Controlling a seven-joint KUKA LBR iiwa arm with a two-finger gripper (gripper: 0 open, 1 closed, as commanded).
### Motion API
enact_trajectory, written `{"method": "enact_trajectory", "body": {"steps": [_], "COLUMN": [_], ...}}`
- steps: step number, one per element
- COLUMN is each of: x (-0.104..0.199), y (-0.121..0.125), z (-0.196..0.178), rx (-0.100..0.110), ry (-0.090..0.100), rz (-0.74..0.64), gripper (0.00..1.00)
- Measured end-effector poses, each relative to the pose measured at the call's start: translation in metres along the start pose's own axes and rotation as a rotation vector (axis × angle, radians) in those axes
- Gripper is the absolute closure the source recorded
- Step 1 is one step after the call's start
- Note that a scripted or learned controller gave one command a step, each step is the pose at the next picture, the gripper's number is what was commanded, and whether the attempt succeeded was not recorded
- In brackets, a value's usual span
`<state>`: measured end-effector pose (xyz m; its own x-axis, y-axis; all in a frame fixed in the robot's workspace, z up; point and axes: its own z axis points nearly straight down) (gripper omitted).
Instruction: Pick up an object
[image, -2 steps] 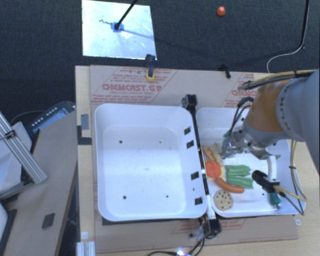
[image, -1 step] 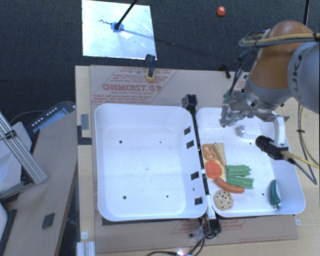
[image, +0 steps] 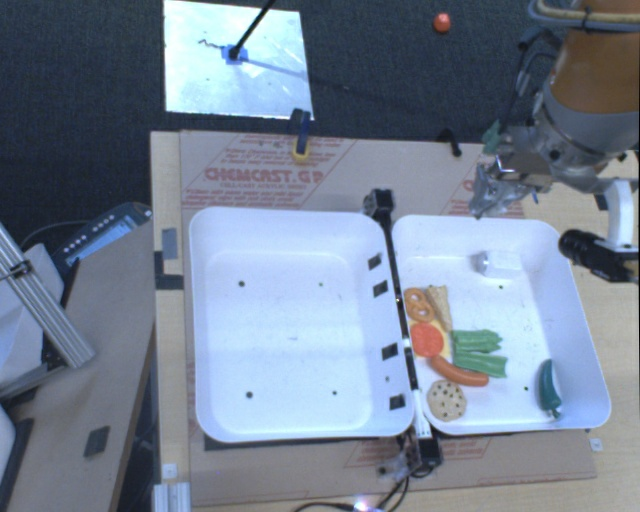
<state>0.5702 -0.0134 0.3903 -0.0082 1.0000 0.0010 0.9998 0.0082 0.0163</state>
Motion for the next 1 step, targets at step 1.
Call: {"method": "enact_trajectory", "body": {"steps": [1], "x": [0.089], "y": [0.0089], "z": [0.0832], "rx": [0.02], "ry": [0.001], "rz": [-0.004], "gripper": [1.0]}}
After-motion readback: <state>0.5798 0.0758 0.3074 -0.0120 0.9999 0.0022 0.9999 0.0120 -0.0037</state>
